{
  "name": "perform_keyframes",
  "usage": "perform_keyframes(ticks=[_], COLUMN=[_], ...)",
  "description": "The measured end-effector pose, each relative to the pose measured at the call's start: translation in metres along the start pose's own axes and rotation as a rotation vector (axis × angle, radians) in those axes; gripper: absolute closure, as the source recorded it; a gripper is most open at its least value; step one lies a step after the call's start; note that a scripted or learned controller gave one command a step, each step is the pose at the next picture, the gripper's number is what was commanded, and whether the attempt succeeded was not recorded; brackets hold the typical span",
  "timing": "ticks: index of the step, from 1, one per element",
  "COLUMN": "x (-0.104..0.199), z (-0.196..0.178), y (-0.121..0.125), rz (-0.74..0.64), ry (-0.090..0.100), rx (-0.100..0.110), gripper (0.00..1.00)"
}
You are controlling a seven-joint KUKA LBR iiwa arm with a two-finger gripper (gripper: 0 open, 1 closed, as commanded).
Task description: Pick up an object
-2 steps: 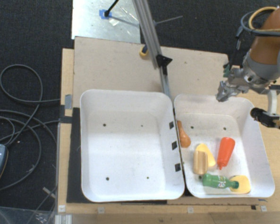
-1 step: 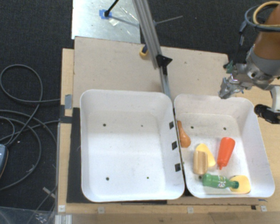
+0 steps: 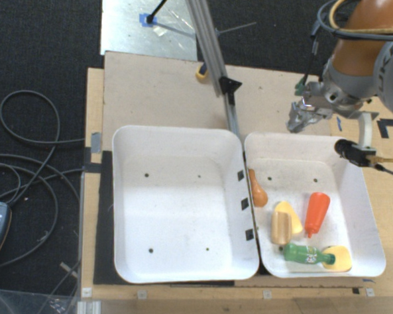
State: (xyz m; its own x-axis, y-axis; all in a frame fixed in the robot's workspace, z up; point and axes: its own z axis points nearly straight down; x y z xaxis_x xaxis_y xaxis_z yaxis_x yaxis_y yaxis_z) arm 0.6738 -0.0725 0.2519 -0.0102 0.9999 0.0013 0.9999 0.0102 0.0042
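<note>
Gripper (image 3: 301, 121) hangs over the right bin's (image 3: 363, 196) far edge. Can't tell how the jaws stand. The orange bottle (image 3: 316, 213) lies below.

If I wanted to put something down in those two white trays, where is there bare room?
The left white bin shows bare floor from wall to wall. In the right white bin, the back part is free, behind the orange bottle. Its front is crowded: a tan pear-shaped toy, a yellow and tan block, a green bottle and a yellow piece.
</note>
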Motion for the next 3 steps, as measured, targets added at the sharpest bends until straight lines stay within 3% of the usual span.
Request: perform_keyframes(ticks=[3], x=[0.158], z=[0.001], y=[0.003], rz=[-0.001], ry=[0.002], rx=[0.001], gripper=[1.0])
